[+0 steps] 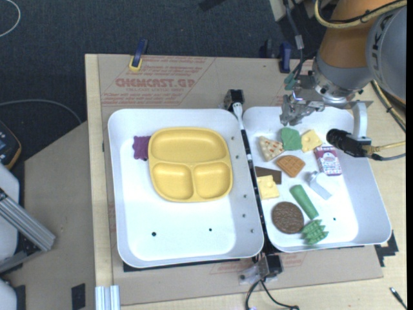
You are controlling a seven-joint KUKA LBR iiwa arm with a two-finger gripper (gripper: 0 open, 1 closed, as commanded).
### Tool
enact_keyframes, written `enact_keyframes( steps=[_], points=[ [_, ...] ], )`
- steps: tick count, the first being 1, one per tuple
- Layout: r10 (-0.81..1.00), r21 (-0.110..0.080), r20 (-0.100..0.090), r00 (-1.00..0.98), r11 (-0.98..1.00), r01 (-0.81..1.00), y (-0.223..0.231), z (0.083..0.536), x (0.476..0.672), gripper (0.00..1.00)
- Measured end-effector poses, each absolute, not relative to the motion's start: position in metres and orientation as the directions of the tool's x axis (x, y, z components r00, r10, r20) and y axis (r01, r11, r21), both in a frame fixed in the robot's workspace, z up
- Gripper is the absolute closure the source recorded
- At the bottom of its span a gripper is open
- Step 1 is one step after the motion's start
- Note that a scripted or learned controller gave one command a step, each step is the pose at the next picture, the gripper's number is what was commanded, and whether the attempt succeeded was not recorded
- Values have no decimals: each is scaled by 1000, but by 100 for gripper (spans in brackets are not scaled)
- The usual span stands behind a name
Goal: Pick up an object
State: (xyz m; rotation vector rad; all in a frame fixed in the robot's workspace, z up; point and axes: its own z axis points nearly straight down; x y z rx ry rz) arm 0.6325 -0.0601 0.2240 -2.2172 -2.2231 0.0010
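1. Hovering over the 11 o'clock corner of the right bin [361, 202], the gripper [292, 116] hangs from the arm [352, 31], which reaches in from 2 o'clock
2. Claw state: cannot tell whether it is released or clenched, as it is too small and dark against the bin rim
3. Nearest pickable thing is the green piece [290, 137], which lies on the bin floor just at 6 o'clock of the gripper; cannot tell whether they touch
4. A yellow wedge [311, 141] sits just at 3 o'clock of the green piece, and a pale criss-cross wedge [271, 148] lies at its 8 o'clock
5. An orange waffle [292, 165] sits mid-bin, at 6 o'clock of the green piece
6. A dark brown bar [266, 173] lies along the bin's 9 o'clock side, with a yellow square [268, 187] touching its 6 o'clock edge
7. A pink carton [328, 161] lies at 3 o'clock of the waffle, with a small white block [319, 186] near its 6 o'clock end
8. A green cylinder [303, 201] lies slanted, 11 to 5 o'clock; a brown round disc [286, 217] is just beside it at 8 o'clock, and a green spiky piece [314, 231] sits at its 5 o'clock end
9. The left bin [181, 234] holds a yellow divided tray [190, 163] in its 12 o'clock half, and a purple scrap [140, 147] sits at the tray's 9 o'clock edge
10. Both bins sit on a cardboard sheet [161, 76] with red print, and a yellow clamp [136, 60] sits on its 12 o'clock edge
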Motion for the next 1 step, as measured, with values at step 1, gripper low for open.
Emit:
enact_keyframes(
  steps=[1],
  points=[
    [1000, -3, 0, 0, 0, 1000, -61, 216, 627, 100]
  ],
)
